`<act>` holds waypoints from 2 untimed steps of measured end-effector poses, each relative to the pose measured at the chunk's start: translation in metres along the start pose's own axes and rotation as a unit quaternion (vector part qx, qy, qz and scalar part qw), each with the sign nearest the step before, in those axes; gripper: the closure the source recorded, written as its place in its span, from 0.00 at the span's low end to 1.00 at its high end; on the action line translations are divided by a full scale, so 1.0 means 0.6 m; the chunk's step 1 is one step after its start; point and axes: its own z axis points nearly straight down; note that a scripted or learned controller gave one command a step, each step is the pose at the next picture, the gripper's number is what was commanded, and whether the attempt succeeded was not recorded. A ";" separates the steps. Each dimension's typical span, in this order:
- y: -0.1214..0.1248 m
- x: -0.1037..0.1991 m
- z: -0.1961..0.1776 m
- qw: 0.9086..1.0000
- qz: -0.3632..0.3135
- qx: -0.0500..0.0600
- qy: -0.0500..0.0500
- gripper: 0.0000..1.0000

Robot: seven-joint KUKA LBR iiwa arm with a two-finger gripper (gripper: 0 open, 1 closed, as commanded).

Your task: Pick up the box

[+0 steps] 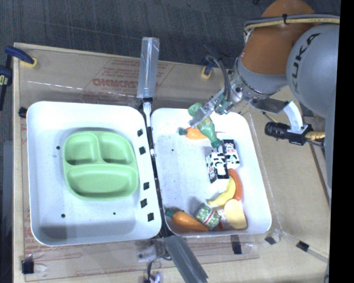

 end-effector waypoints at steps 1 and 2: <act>0.054 -0.024 0.041 0.972 0.237 0.001 0.001 1.00; -0.006 -0.115 0.270 0.939 0.343 -0.002 0.001 1.00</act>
